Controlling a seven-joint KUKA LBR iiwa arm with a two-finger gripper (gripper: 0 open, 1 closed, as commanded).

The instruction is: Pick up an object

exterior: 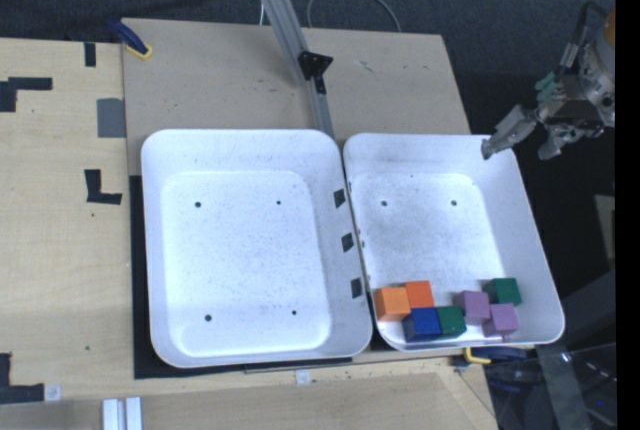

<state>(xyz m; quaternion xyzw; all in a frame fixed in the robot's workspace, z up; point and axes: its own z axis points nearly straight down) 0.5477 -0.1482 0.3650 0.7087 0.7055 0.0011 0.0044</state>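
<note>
While the arm hangs off past the far right corner of the right bin (520, 208), its gripper (522, 136) sits above the rim there with the two fingers spread apart and nothing between them. One finger (500, 140) points down toward the bin's top right corner, the other (553, 146) is angled away over the dark floor beside the bench. All the blocks are crowded along the near wall of that right bin, well apart from the gripper. From the left of the cluster I can see an orange block (393, 302) touching a darker orange-red block (419, 294) just behind it; in front of those lies a blue block (424, 322) pressed against a green block (451, 320). Further right a purple block (472, 303) sits beside a second purple block (503, 318), and a dark green block (503, 291) stands just behind them near the right wall. The left bin (240, 158) lies alongside, its rim touching the right bin's rim down the middle, where a few small black clips (347, 241) show. A slanted metal rail (280, 8) crosses the tan bench top (400, 78) from the far side down to the seam between the bins, with a black bracket (315, 65) on it. A thin wire loop (350, 3) rests at the bench's far edge.
</note>
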